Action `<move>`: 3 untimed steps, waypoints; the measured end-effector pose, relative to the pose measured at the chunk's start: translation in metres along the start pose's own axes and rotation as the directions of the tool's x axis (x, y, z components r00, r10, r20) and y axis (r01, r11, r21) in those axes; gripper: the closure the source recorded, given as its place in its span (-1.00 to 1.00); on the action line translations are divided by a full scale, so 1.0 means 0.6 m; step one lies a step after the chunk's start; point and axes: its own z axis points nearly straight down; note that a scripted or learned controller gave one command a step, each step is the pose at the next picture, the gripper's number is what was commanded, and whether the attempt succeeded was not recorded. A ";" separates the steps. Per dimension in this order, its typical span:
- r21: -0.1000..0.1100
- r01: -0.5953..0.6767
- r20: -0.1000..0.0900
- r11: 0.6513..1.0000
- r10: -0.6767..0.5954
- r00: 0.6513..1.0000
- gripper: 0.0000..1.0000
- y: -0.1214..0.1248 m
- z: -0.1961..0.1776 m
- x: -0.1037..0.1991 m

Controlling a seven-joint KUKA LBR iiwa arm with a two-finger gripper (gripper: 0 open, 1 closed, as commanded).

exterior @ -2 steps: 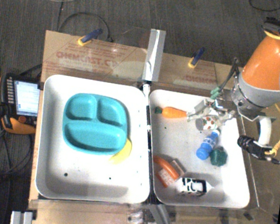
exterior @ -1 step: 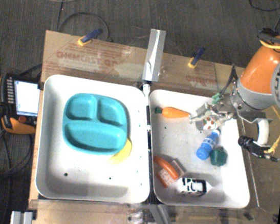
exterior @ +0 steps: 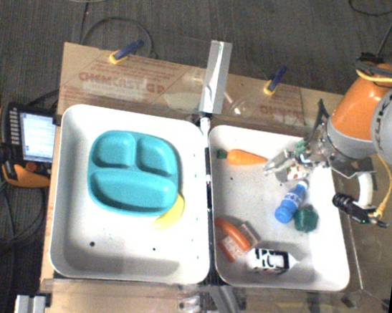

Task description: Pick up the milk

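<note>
Milk carton [exterior: 270, 259], black-and-white cow print, lay on its side at the near edge of the right bin [exterior: 330, 279], closest to the camera. Its long axis ran roughly across the view, left to right, one end toward the bin's outer side; which end carries the gable top could not be made out. Judged light and rigid enough to keep shape, though thin card walls may dent under a hard squeeze; smooth faces may slip. Best hold: across the short width at mid-length, fingers on the two long flat sides.

Just left of the carton: an orange-red packet [exterior: 233, 238], nearly touching. Beyond the carton, toward the far side: a dark green object [exterior: 307, 218] beside a blue bottle [exterior: 290, 204]. Farther beyond and left of the carton: a carrot [exterior: 246, 158].

Pincer [exterior: 287, 165] hovered above the bottle's far end, well apart from the carton; nothing seen between its fingers, and whether they were spread or together could not be told.

Far left of the carton, in the left bin [exterior: 61, 242]: a teal divided plate [exterior: 134, 172] with a yellow piece [exterior: 171, 215] at its corner.
</note>
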 end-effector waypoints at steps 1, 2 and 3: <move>0.022 -0.101 -0.013 0.995 0.101 0.995 -1.00 -0.065 0.050 -0.024; 0.027 0.121 -0.018 0.992 -0.121 0.993 -1.00 -0.065 -0.018 0.069; 0.037 -0.374 0.003 0.927 0.374 0.927 -1.00 0.005 0.057 0.128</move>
